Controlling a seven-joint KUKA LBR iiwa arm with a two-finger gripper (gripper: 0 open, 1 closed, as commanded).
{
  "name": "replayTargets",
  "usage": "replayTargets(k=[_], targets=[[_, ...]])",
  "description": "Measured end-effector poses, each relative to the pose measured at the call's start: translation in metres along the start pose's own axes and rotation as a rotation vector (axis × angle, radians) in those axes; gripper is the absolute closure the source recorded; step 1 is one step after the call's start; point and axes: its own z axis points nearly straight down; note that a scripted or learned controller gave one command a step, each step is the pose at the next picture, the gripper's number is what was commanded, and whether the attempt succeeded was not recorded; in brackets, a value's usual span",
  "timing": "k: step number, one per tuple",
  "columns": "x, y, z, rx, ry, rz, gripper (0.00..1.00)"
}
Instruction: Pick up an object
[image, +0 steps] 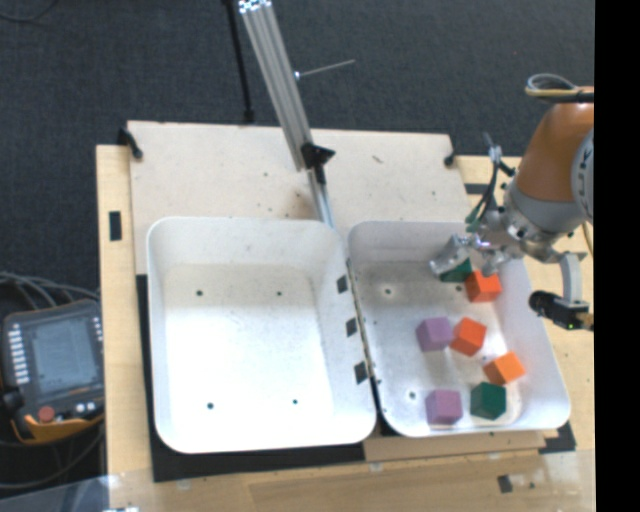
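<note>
I am viewing the gripper (462, 262) hanging low over the upper part of the right bin (390, 415). I cannot tell from here whether it is released, clenched or grasping anything. A dark green block (458, 270) is showing right at its tip, partly covered by the metal, and an orange block (483, 286) is lying just beside that, toward the bin's right wall. The arm (548, 170), grey with its orange band, is reaching in from the right.

Further down the same bin I am noting a purple block (434, 334) touching a second orange block (468, 336), a third orange block (505, 368) near the right wall, and at the near edge another purple block (443, 406) beside a green block (488, 401).

The left bin (170, 240) is sitting alongside, touching the right one.
</note>
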Motion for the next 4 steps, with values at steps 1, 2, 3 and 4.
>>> replayTargets(k=[1, 2, 3, 4], targets=[[-0.001, 0.008, 0.045, 0.000, 0.000, -0.003, 0.00], [-0.002, 0.009, 0.030, -0.008, -0.002, -0.003, 1.00], [0.003, 0.009, -0.033, -0.011, -0.001, -0.004, 1.00], [0.001, 0.010, -0.057, -0.008, 0.000, -0.006, 1.00]])
